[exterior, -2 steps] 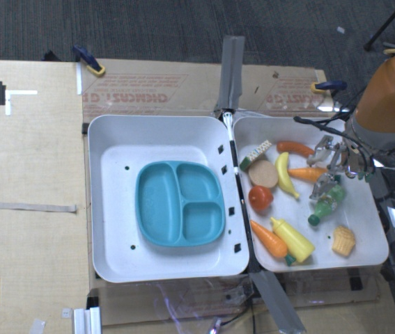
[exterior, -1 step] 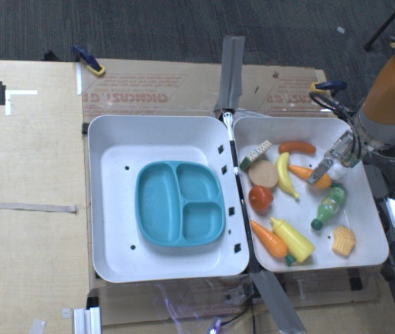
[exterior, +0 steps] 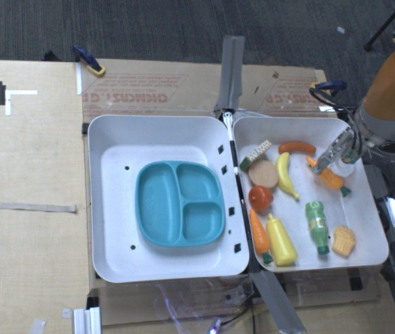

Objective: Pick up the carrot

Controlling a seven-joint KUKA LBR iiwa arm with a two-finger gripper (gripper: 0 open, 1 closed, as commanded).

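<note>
Along right bin's [exterior: 373,207] left wall, carrot [exterior: 258,232].

A teal tray [exterior: 180,204] sits mid left bin [exterior: 106,186]; a banana [exterior: 285,176], tomato [exterior: 260,197] and mustard bottle [exterior: 281,240] crowd the right bin's [exterior: 375,245] left side.

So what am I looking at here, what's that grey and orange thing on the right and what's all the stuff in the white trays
One camera looks down on a bench. The grey and orange thing is a robot arm; its gripper hangs over the right bin, near a small orange piece. That bin holds toy food: a carrot, tomato, banana, sausage, yellow bottle and green bottle. The left bin holds a blue divided plate. I can't tell whether anything is held.
</note>
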